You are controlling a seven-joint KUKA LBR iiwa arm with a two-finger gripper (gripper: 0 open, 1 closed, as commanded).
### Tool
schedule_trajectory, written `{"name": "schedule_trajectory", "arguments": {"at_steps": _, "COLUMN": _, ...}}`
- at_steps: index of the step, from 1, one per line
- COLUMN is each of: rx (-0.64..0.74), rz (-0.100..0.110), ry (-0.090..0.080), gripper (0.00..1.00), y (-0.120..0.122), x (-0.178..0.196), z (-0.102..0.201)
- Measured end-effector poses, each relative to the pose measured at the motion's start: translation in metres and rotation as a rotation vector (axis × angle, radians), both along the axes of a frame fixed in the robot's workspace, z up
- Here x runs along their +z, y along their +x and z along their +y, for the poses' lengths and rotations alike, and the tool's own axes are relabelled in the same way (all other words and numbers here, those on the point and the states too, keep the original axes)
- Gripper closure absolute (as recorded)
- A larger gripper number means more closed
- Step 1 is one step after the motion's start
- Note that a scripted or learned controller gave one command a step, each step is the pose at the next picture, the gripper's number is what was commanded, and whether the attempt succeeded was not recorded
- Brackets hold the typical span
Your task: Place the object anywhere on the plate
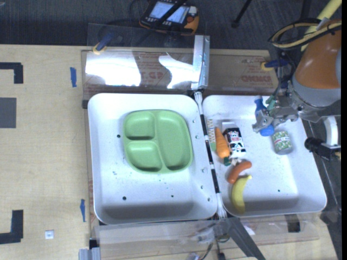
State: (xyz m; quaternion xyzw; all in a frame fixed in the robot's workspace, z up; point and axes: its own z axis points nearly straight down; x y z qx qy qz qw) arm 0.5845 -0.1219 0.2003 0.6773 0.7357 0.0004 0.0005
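Note:
A green divided plate (158, 141) lies in the left bin (103, 188). Along the left side of the right bin (303, 194) lie an orange carrot (222, 144), a black-and-white carton (234, 141), a reddish sausage (238, 169) and a yellow banana (238, 191). A small speckled green can (282, 142) lies further right. My gripper (263, 118) hovers over the upper middle of the right bin, just left of and above the can. Its blue-tipped fingers (265, 129) stand apart, so it is open, with nothing between them.
The grey and orange arm (320, 75) comes in over the right bin's upper right corner. A clear plastic sheet (141, 64) lies behind the left bin. A handheld controller (169, 14) rests on the floor beyond the bench.

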Motion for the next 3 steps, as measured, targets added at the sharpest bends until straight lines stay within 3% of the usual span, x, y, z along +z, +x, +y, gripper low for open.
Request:
{"name": "schedule_trajectory", "arguments": {"at_steps": 1, "rx": 0.014, "rz": 0.004, "ry": 0.001, "gripper": 1.0, "y": -0.044, "x": -0.016, "z": 0.115}}
{"name": "schedule_trajectory", "arguments": {"at_steps": 2, "rx": 0.103, "rz": 0.0, "ry": 0.0, "gripper": 1.0, "y": -0.009, "x": -0.016, "z": 0.175}}
{"name": "schedule_trajectory", "arguments": {"at_steps": 3, "rx": 0.103, "rz": -0.001, "ry": 0.0, "gripper": 0.0, "y": -0.009, "x": -0.016, "z": 0.175}}
